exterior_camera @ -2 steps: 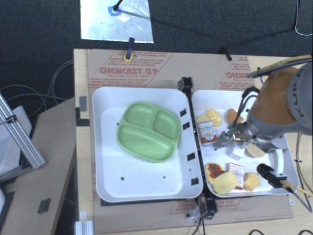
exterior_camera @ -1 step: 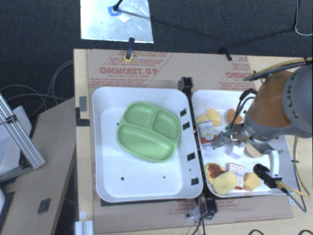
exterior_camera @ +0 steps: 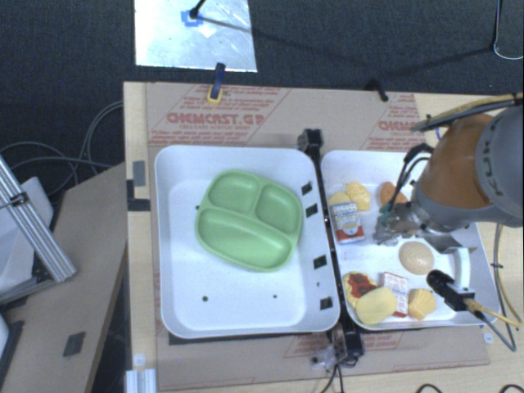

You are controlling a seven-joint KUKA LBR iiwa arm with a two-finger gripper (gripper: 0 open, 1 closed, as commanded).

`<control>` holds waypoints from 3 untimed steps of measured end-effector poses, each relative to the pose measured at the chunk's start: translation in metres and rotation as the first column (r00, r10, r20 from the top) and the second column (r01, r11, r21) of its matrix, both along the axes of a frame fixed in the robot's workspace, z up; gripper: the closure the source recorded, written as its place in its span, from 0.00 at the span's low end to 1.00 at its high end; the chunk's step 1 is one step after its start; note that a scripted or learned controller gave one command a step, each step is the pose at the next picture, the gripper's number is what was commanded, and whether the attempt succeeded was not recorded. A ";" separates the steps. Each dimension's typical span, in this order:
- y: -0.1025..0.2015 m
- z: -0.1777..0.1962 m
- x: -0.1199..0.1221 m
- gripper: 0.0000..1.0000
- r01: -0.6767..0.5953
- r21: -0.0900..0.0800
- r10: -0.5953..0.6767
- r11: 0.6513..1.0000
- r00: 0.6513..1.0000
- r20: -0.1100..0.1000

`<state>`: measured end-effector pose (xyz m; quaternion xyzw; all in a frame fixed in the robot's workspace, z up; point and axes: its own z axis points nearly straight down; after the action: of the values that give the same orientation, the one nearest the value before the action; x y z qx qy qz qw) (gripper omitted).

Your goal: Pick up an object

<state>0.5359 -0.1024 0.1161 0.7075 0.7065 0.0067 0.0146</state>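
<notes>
Pale green divided plate [exterior_camera: 250, 219] in a white bin [exterior_camera: 176, 297], yellow and cream food pieces [exterior_camera: 375, 305] beside a red-and-white packet [exterior_camera: 349, 221], orange-banded grey arm [exterior_camera: 467, 174].

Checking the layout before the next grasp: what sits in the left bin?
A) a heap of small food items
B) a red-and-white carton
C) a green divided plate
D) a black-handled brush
C: the green plate, with three compartments, lies in the left bin, while the small food items are all over in the right bin.
</notes>
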 end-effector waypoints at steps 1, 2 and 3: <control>-0.002 0.043 0.000 1.00 -0.005 0.011 0.005 1.000 1.000 -0.027; -0.005 0.086 0.004 1.00 -0.005 0.010 0.005 1.000 1.000 -0.025; -0.005 0.110 0.006 1.00 -0.006 0.010 0.006 1.000 1.000 -0.025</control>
<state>0.5415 -0.1076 0.2258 0.7056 0.7086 0.0014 0.0022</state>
